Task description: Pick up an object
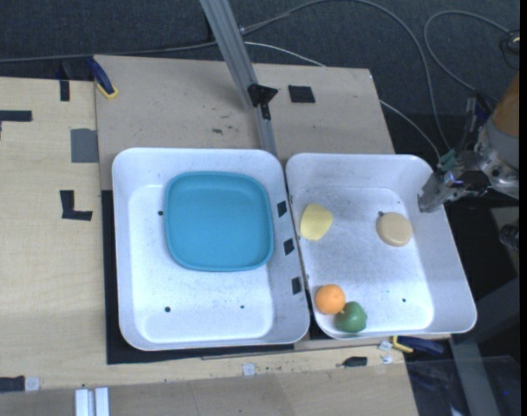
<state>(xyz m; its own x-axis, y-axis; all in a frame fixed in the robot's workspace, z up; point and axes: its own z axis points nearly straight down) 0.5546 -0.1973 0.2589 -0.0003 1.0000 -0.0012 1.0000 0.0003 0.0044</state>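
The right bin (437, 271) holds a yellow lemon-like piece (315, 222) near its left wall, a tan round piece (393, 229) toward its right, and an orange ball (330, 299) touching a green piece (351, 317) at the front. My gripper (434, 191) hangs over the right bin's right rim, up and to the right of the tan piece, with nothing seen between its fingers. The arm comes in from the right edge.
The left bin (138, 232) carries a blue square plate (218, 220). A grey metal bar (237, 50) slants from the top down to the gap between the bins. Cables lie on the dark floor at the upper right.
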